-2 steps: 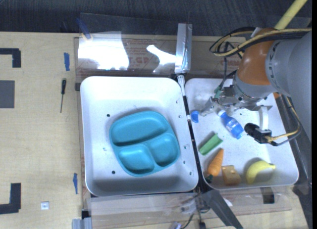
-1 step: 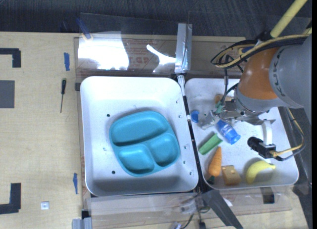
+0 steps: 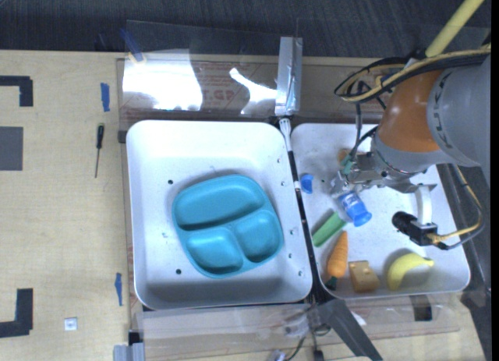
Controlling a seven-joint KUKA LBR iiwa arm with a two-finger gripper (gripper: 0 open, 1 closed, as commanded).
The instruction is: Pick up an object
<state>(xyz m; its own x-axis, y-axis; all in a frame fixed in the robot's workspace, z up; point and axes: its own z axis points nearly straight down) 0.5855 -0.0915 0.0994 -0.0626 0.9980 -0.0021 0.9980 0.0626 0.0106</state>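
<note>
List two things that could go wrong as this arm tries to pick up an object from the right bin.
The gripper sits over a small blue object beside the green piece and carrot; it may nudge those neighbours. The blue object looks rounded, so it could slip from the grasp.

The surface carries two bins side by side. The left bin holds a divided tray near its centre. The right bin holds several items: a small bottle near the middle, a pepper-shaped piece just left of it, a carrot below that, a block beside the carrot, and a banana right of the block. The arm extends over the right bin's upper part, with the tool above the bottle.
</note>
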